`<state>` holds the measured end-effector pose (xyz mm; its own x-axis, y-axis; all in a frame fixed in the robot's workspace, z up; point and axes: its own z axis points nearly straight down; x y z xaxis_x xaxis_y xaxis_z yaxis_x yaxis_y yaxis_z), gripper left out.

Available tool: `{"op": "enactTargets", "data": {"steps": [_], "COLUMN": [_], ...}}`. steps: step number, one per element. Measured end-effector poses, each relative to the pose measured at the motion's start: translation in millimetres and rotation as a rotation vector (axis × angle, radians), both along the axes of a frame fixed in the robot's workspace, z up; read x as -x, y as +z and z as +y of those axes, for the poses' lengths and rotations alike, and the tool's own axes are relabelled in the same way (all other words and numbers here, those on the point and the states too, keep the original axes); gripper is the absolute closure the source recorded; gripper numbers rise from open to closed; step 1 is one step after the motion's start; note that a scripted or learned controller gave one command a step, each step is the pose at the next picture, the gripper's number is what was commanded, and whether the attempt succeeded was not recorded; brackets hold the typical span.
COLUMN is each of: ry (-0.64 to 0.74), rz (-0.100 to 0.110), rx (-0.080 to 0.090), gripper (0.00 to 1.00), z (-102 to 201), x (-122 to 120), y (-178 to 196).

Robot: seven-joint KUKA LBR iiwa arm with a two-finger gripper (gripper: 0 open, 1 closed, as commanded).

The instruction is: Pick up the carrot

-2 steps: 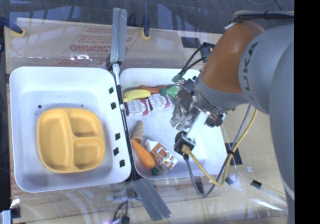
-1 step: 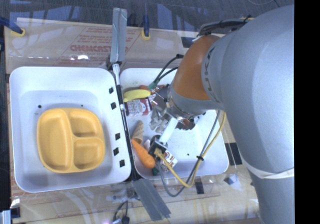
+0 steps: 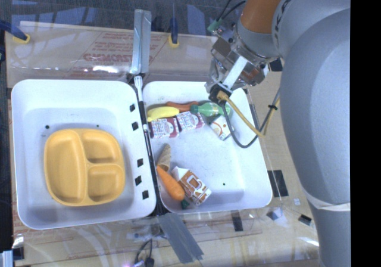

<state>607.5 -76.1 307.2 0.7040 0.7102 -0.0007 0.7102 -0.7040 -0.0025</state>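
Bench [image 3: 71, 45], two white bins [image 3: 24, 140] side by side

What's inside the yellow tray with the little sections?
Nothing that I can see: the yellow tray shows bare sections. It covers part of the left bin, so whatever is under it stays hidden.

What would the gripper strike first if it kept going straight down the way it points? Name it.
Most likely the green item at the far end of the right bin, which lies just under the gripper. Depth is hard to judge from this slant. The carrot lies well off that line, near the front.
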Motion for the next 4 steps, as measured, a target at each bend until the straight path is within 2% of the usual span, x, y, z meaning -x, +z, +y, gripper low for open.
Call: {"op": "enactTargets", "data": {"steps": [1, 2, 3, 4], "ry": [0.117, 0.51, 0.51, 0.225], "rz": [0.006, 0.004, 0.003, 0.002], "rx": [-0.001, -0.003, -0.002, -0.002], "gripper": [1.0, 1.0, 0.0, 0.0], "z": [28.0, -16.5, -16.5, -19.8], "x": [56.4, 77.8, 77.5, 120.1], "y": [-117.8, -215.0, -214.7, -216.7]}}
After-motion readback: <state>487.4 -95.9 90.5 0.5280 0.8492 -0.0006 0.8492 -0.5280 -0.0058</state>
